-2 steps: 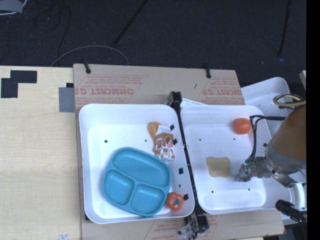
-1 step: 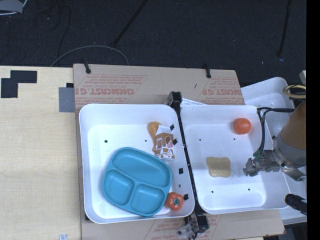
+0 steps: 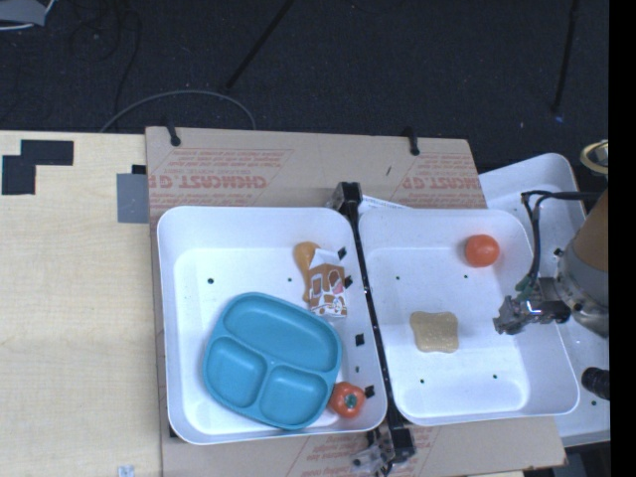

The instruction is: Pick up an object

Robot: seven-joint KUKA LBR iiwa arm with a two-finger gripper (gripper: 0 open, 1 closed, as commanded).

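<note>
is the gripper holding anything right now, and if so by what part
Nothing is held. The gripper sits at the right bin's right edge, apart from the beige piece and the orange ball.

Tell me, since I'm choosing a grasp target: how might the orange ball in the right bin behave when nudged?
The orange ball looks round and smooth, so it would probably roll. It sits near the right bin's far corner, so the walls may stop it.

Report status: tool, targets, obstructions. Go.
Tool at right bin's right edge, low over the floor, holding nothing seen. Bread and orange ball lie apart in that bin, untouched. Nothing between tool and bread.
</note>
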